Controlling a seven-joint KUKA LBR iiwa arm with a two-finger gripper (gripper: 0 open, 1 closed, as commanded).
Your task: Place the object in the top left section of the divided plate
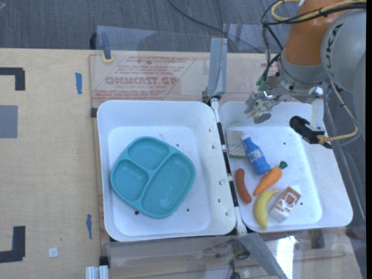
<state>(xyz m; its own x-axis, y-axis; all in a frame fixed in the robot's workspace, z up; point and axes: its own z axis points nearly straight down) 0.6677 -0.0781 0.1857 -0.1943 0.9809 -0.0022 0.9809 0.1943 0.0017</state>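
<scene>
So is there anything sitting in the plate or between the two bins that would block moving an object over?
Nothing lies in the blue divided plate. Only the bins' low adjoining rims separate it from the toys; the gripper hovers above the right bin.

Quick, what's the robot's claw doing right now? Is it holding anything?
Gripper: hovering over the top edge of the right bin, holding nothing you can see. Open or shut: cannot be told from here.

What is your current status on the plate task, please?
Gripper over right bin's far edge, holding nothing visible. Toys grouped there, unpicked. Divided plate in left bin, nothing blocking.
</scene>
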